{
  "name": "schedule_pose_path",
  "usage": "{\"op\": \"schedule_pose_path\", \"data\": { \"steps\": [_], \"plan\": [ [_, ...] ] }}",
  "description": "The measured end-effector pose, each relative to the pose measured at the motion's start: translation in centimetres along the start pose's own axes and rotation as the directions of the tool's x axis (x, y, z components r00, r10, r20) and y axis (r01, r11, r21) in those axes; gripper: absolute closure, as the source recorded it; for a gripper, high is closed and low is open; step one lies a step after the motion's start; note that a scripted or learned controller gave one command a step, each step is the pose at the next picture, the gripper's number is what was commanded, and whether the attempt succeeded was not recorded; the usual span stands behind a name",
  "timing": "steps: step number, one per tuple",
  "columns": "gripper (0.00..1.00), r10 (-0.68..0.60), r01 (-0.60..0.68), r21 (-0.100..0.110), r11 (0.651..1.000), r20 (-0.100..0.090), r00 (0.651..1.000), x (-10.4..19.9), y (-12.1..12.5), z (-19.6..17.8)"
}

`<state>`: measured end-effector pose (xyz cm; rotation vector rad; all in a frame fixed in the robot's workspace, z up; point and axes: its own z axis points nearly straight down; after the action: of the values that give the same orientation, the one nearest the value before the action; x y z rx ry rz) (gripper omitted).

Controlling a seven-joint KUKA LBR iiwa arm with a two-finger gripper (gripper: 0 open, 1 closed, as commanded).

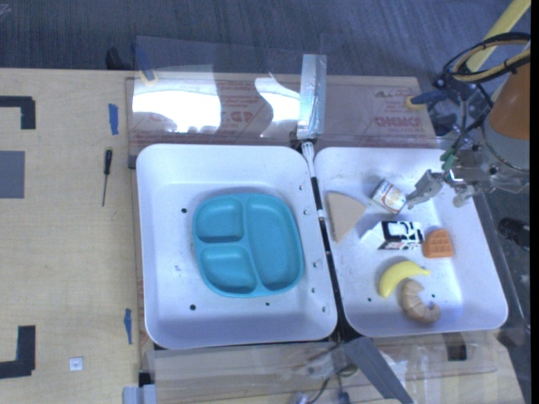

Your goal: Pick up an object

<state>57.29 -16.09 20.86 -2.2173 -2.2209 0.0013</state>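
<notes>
Claw [421, 190] at upper right of right bin [488, 310], spread wide, gripping nothing; nearest object the small white packet [388, 195] just left, touching one fingertip.

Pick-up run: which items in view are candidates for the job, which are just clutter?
Job:
gripper
small packet
tan wedge
black-and-white box
orange waffle
banana
croissant
right bin

Lying about:
blue divided plate
left bin
screwdriver
</notes>
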Motion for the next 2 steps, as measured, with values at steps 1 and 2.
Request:
{"op": "schedule_pose_path", "data": {
  "steps": [1, 2],
  "plan": [
    [0.0, -0.077, 0.077, -0.007, 0.997, 0.003, 0.997, 0.69, 4.19, 11.21],
    [1.0, -0.078, 0.078, -0.004, 0.997, 0.001, 0.997, 0.74, 4.22, 10.38]
  ]
}}
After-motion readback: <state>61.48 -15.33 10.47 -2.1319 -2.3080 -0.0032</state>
